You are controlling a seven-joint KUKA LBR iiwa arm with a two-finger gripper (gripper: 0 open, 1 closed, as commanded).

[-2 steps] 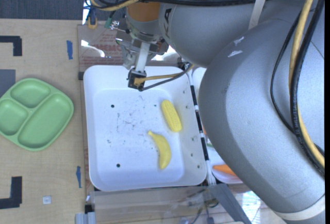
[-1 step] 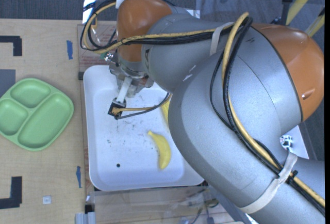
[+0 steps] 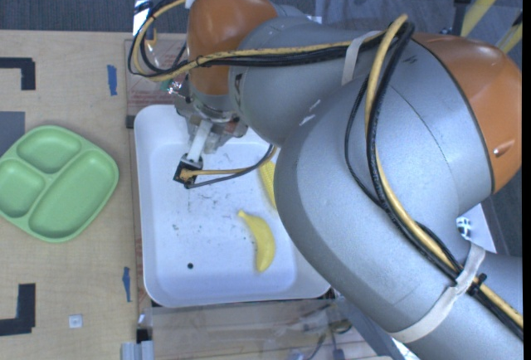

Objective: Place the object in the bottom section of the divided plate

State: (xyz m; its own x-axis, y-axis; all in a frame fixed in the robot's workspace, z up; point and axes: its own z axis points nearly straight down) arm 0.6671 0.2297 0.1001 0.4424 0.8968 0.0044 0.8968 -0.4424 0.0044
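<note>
A: Banana [image 3: 259, 240] lies loose toward the near end of the white bin [image 3: 158, 267]. Green divided plate [image 3: 54, 182] sits outside the bin, well apart.

B: Gripper [image 3: 206, 137] hangs over the bin's far end; open or closed, can't tell. Judged: pick pending. Next move is to descend on the banana and grasp it.

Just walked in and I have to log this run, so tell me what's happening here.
The grey and orange arm reaches into the white bin, its gripper low over the bin's far end. A yellow banana lies on the bin floor nearer the camera, apart from the gripper. The green divided plate sits left of the bin, and the banana is not yet on it.
</note>
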